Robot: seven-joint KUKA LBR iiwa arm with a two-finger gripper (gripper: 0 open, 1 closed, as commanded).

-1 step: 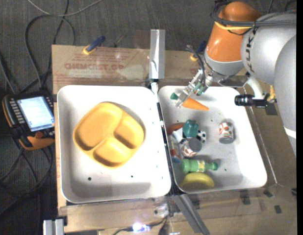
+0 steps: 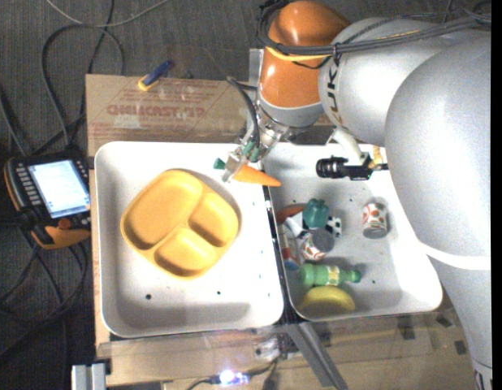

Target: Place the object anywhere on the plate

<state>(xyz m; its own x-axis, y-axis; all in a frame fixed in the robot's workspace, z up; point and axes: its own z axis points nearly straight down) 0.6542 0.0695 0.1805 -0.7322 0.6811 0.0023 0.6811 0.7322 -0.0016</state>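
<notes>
Orange carrot (image 2: 257, 175) lies nearly level, tip pointing right, green end clamped in the jaws (image 2: 237, 165) beside the plate (image 2: 180, 221).

Plate (image 2: 180, 222): yellow-orange, three compartments. Bins (image 2: 113, 242): white. Carrot (image 2: 257, 176): orange, green tip. Arm (image 2: 413, 80): grey, orange band. Bottle (image 2: 328, 277): green. Lemon (image 2: 328, 300): yellow. Cup (image 2: 316, 214): teal. Can (image 2: 374, 218): red and white. Die (image 2: 335, 227): white, black pips. Cardboard (image 2: 166, 112): brown, red lettering.

Matt yellow plate (image 2: 180, 231), probably plastic; smooth white bin (image 2: 121, 299); glossy arm (image 2: 413, 96).
</notes>
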